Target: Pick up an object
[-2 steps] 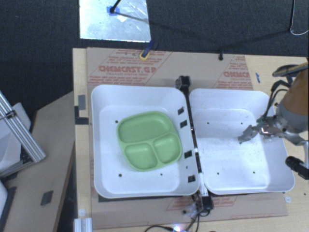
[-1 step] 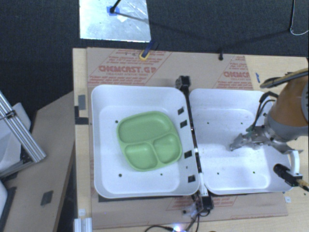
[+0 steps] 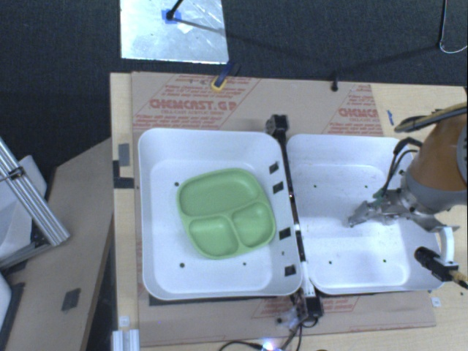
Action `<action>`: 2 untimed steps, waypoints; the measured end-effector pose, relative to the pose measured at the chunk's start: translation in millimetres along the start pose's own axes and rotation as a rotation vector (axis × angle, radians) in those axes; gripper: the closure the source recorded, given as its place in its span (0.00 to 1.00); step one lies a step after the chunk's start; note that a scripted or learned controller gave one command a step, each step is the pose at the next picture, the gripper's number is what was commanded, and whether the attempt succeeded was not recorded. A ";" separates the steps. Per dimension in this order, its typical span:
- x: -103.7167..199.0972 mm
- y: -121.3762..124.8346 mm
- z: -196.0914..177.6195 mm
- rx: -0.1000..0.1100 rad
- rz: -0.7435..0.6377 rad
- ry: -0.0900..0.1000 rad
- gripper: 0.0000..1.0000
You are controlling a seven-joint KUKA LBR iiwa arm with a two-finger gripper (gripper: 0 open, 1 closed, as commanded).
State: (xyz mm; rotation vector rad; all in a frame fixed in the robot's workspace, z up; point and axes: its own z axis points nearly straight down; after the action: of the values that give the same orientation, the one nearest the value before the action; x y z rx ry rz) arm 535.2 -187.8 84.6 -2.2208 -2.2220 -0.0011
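So from where I'm standing, the green divided plate (image 3: 223,213) is sitting flat in the left bin (image 3: 157,159), a bit toward that bin's inner side, with its big compartment toward the back and the two smaller ones toward the front. Nothing is touching it.

The arm (image 3: 439,159) comes in from the right, orange band showing above the grey wrist, and it's hanging over the right bin (image 3: 344,152). The jaws (image 3: 362,215) point left toward the middle divider, low over the white floor of that bin, well apart from the plate. Honestly can't tell if the jaws are open or closed, they just read as one grey metal wedge from this angle, and I see nothing between them.

Both bins sit side by side on the counter (image 3: 190,101), on a sheet printed with red lettering.
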 end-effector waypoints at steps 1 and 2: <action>-0.4 0.9 -11.1 -0.003 -0.001 -0.001 1.00; 3.1 -0.1 -74.3 -0.006 -0.003 -0.003 1.00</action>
State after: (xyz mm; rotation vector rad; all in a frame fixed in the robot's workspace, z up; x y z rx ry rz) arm 535.1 -184.7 158.9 -2.2215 -2.2300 -0.0049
